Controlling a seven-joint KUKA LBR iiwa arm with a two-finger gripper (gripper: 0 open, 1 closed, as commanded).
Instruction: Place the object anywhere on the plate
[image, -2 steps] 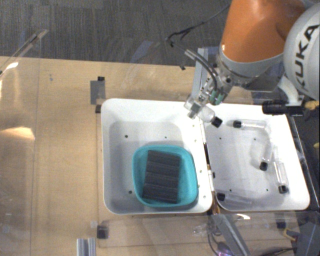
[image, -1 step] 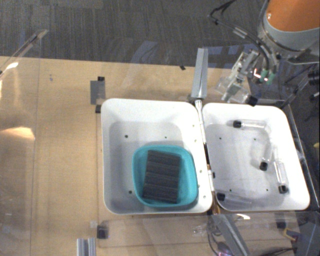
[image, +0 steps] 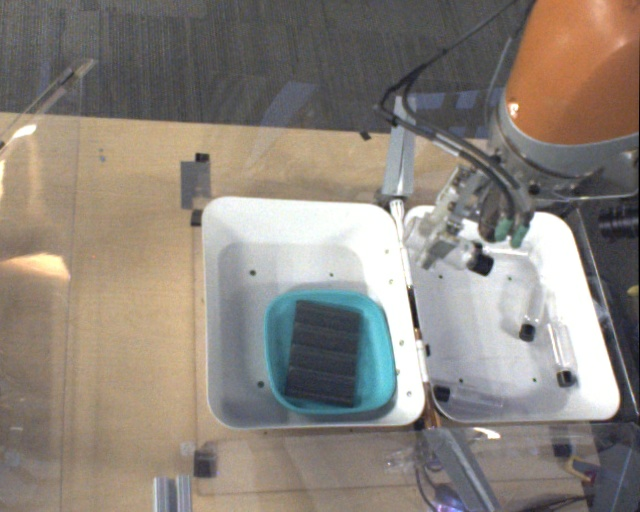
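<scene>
Orange-banded arm (image: 575, 70) looms above the right bin (image: 590, 400); gripper (image: 465, 235) state unclear. Dark block (image: 324, 352) already rests on the teal plate (image: 278, 330), so back off gently.

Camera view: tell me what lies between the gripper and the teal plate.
In the camera view, the bins' adjoining white rims lie between the gripper and the teal plate.

Plate (image: 378, 330): teal, squarish with rounded corners, sits flat in left bin toward its 5 o'clock corner. Object (image: 324, 352): dark grey ribbed rectangular block, lying flat on the plate, roughly centred, long axis running 12–6 with slight tilt toward 1 o'clock. Fully inside the rim.
</scene>
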